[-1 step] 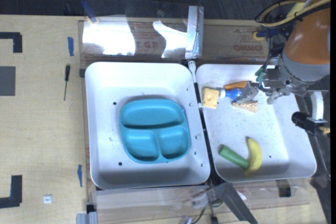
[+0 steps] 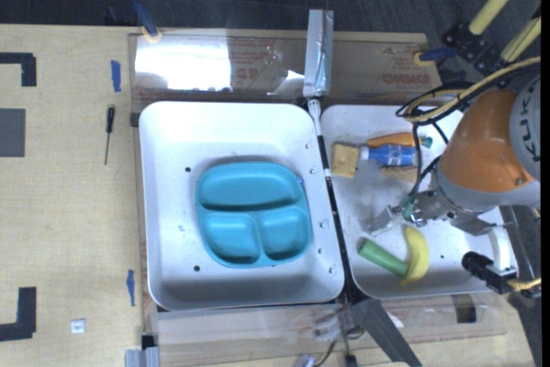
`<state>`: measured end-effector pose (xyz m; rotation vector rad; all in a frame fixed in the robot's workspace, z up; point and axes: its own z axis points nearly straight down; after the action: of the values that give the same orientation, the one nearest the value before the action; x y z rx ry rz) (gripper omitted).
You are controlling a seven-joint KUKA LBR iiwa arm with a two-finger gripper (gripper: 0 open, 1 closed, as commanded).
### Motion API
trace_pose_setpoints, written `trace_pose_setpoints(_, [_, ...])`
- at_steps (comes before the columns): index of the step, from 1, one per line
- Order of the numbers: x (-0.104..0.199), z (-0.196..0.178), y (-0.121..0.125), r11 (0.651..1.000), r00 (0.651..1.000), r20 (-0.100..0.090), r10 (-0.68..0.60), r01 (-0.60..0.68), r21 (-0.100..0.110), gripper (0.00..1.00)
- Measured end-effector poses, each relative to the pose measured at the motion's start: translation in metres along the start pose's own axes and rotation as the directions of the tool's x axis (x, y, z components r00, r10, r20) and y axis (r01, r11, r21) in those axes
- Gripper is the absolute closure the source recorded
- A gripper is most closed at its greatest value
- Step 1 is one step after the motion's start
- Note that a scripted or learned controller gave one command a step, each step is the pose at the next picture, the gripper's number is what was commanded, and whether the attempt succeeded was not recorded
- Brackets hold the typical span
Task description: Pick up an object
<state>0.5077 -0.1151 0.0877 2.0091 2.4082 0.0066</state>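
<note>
Though the arm [image 2: 494, 155] fills the right edge of the frame, nothing looks lifted yet, so by my reading the pick is still to be made. Two white bins sit side by side across the middle of the frame. At centre-left, the left bin [image 2: 163, 185] holds a blue divided tray [image 2: 251, 212] lying flat. The right bin [image 2: 447, 275] carries the loose items, and the arm leans over its right half, orange band uppermost.

Below the wrist, the gripper [image 2: 411, 211] hangs low over the middle of the right bin, just above the banana [image 2: 418, 252] and near a green cylinder [image 2: 382, 258] that lies touching the banana at the lower part of that bin. Whether the fingers are spread or closed I cannot tell; the metal parts there are small and tangled with cable, and no item shows between them.

Toward the top of the right bin a tube [image 2: 391, 152] with a blue label and orange end lies on its side, and a small tan block [image 2: 345, 159] rests just left of it.

Left to do: close on an item, most likely the banana, and raise it clear.
</note>
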Motion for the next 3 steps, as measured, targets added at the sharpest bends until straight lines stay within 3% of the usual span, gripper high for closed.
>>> trace_pose_setpoints(1, [-0.010,0.001,0.068,0.902,0.902,0.001,0.432,-0.432,0.000,0.00])
trace_pose_setpoints(2, [-0.020,-0.061,-0.004,0.966,0.966,0.000,0.258,-0.258,0.008,0.00])
trace_pose_setpoints(3, [-0.023,0.000,-0.031,0.980,0.980,0.000,0.197,-0.197,0.001,0.00])
